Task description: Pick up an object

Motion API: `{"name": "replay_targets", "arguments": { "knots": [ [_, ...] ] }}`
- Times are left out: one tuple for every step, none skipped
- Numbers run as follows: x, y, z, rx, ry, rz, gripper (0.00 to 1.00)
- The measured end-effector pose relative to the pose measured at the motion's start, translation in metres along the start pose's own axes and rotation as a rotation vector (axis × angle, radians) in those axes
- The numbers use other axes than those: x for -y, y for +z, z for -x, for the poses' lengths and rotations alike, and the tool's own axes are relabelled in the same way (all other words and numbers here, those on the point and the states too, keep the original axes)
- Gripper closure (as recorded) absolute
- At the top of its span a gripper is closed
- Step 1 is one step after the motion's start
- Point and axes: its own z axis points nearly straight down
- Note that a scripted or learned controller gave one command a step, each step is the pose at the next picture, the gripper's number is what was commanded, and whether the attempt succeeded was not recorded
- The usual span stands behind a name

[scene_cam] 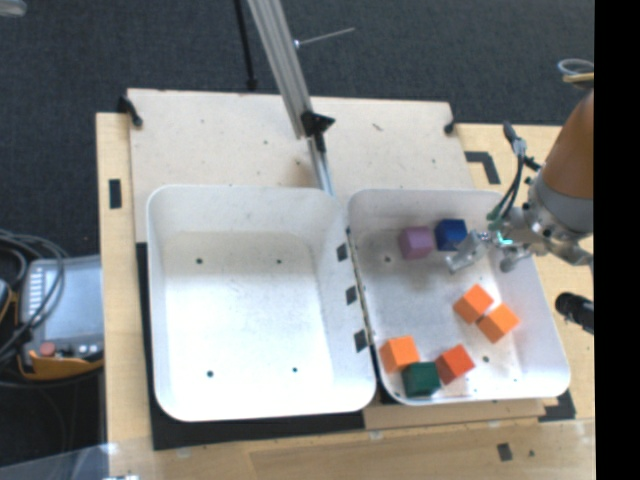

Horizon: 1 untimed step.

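Silvery metal fingers (478, 253) hang over the right bin (530, 368), in its far half, reaching in from the right under the grey and orange arm (570, 173). I cannot tell from here whether they are apart or together; nothing shows between them. Just to their left, close to the tips, sits a blue cube (451, 233), with a purple cube (417, 242) touching its left side. Nearer to me and a little right, two orange cubes (485, 312) lie pressed together at a slant. Along the near wall of the same bin there is an orange cube (401, 351) on the left, a green cube (422, 378) just beside it, and another orange-red cube (455, 362) against the green one's right. The left bin (200, 208) lies alongside, the two rims meeting in the middle. Both rest on the pale wooden surface (220, 133), where a slanted aluminium post (285, 58) rises at the far side.
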Motion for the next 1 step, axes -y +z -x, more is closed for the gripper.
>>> {"name": "replay_targets", "arguments": {
  "knots": [
    [-0.001, -0.0024, -0.0001, 0.001, 0.0, 0.005, 0.0]
  ]
}}
